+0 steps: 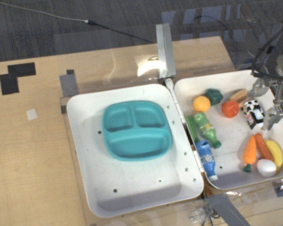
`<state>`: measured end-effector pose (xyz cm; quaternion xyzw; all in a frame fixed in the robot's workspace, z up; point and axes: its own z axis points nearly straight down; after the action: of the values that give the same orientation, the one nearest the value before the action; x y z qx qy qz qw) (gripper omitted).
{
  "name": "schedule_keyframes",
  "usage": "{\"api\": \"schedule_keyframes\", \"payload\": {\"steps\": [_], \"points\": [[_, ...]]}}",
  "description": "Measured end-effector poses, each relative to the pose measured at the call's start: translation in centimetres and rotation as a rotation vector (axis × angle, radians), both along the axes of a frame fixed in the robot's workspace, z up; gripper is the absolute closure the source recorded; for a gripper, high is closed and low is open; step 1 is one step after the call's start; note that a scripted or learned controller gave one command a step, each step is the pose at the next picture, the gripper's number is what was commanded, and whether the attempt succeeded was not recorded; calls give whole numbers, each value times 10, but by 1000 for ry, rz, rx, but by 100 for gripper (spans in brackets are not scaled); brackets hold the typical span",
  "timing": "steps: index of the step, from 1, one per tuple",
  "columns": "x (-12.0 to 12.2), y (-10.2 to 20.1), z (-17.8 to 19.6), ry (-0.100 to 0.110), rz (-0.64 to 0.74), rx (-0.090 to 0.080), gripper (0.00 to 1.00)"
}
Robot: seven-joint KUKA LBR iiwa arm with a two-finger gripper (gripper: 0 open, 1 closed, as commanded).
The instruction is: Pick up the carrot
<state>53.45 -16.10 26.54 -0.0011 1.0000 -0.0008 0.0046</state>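
Note:
The carrot is orange with a green tip and lies in the right bin near its front right corner. It rests against a red-orange piece, a banana and a white egg. My gripper hangs at the bin's right side, behind and to the right of the carrot. It is open with nothing between its fingers, and a black-and-white toy sits just to its left.
The right bin also holds an orange ball, a dark green piece, a red tomato, a bread-coloured piece, a green bottle and a blue bottle. A teal divided plate lies in the left bin.

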Motion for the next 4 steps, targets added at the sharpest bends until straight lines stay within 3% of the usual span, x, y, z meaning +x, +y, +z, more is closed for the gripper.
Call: {"api": "schedule_keyframes", "payload": {"steps": [1, 2, 3, 4], "points": [[-31, 1, -102, 6, 311, 0, 0], [-31, -35, -176, -4, 569, -7, 0], [-27, -34, -163, -13, 577, -13, 100], [-28, -31, -176, -4, 1002, -12, 100]]}}
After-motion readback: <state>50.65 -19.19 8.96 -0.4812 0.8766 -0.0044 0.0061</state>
